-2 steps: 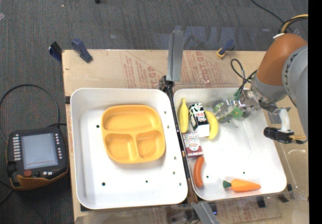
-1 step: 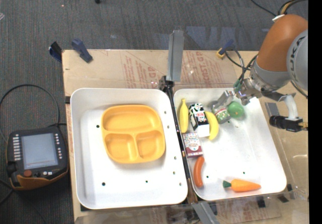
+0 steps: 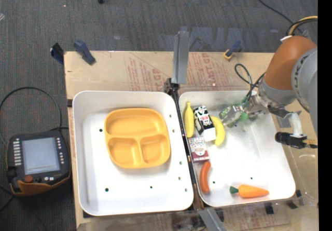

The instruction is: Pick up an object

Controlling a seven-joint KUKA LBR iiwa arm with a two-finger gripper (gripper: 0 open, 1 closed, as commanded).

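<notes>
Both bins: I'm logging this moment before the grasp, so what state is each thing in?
Gripper: low over the right bin, holding nothing visible.
Yellow tray: flat in the left bin, compartments bare.
Milk carton: lying on its side between two bananas.
Carrot: lying flat.

Two bins — tray (image 3: 137, 137), toy food

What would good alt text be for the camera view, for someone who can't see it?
A grey and orange robot arm reaches from the right, its gripper over the right bin, which holds two bananas, a cow-print carton, a small box, a sausage and a toy carrot. The left bin holds a yellow divided tray.
</notes>
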